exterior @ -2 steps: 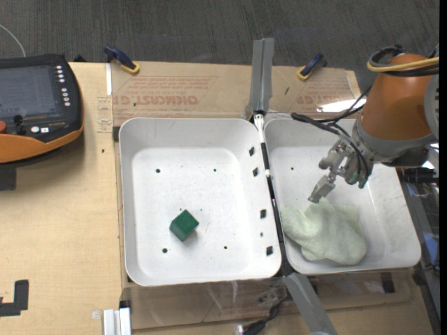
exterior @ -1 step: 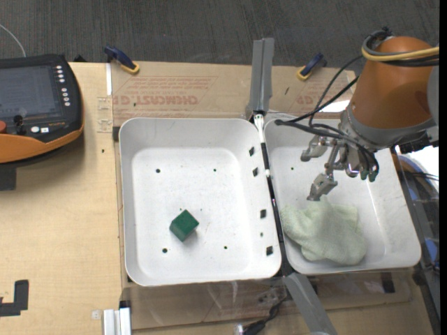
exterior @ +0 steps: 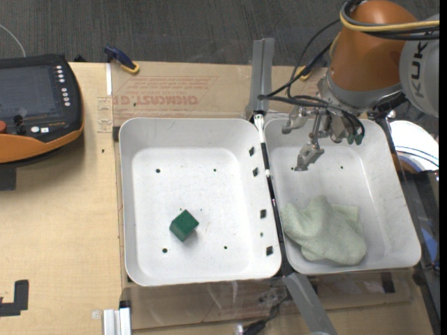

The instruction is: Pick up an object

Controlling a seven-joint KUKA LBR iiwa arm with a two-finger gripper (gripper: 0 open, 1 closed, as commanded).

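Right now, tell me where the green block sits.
The green block lies in the left bin, toward its near edge, well apart from the pale cloth in the right bin.

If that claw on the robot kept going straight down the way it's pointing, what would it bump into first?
Probably the bare white floor of the right bin. The gripper points down over its far part, with the crumpled pale cloth lying nearer the front; depth is hard to judge.

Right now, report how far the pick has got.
Done: nothing lifted yet; the green block lies in the left bin and the pale cloth in the right bin. In hand: the gripper hangs over the right bin's far end, above the cloth. Left: descend, grasp, lift.
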